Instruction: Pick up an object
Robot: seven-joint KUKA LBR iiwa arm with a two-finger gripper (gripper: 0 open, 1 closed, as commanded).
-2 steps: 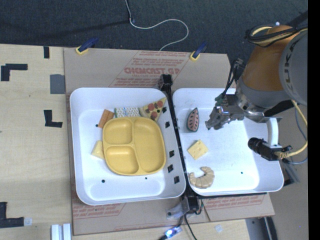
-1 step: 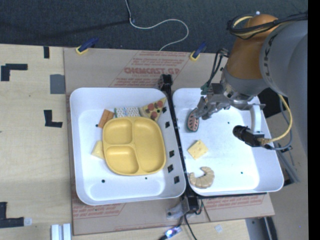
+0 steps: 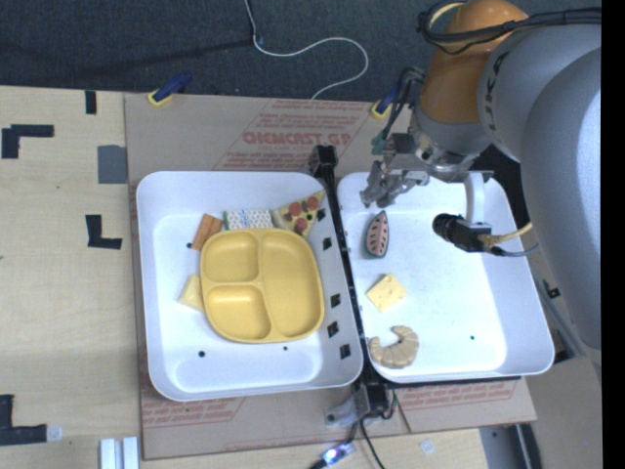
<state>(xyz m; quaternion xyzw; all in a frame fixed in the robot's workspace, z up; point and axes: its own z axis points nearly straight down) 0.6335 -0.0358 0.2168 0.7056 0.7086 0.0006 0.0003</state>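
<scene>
Hovering over the back-left part of the right bin (image 3: pixel 508 350), gripper (image 3: pixel 379 191) sits just above the watermelon slice (image 3: pixel 377 234); fingers point down, apparently slightly parted, nothing between them. Slice looks like a small toy: light, rigid, probably smooth, best pinched across its narrow width. Right bin count: one watermelon slice, one cheese wedge (image 3: pixel 386 292), one croissant (image 3: pixel 395 347). Left bin (image 3: pixel 161 360): one yellow divided plate (image 3: pixel 262 284) lying over several small toy foods, including one pizza slice (image 3: pixel 302 210); exact number hidden.
</scene>
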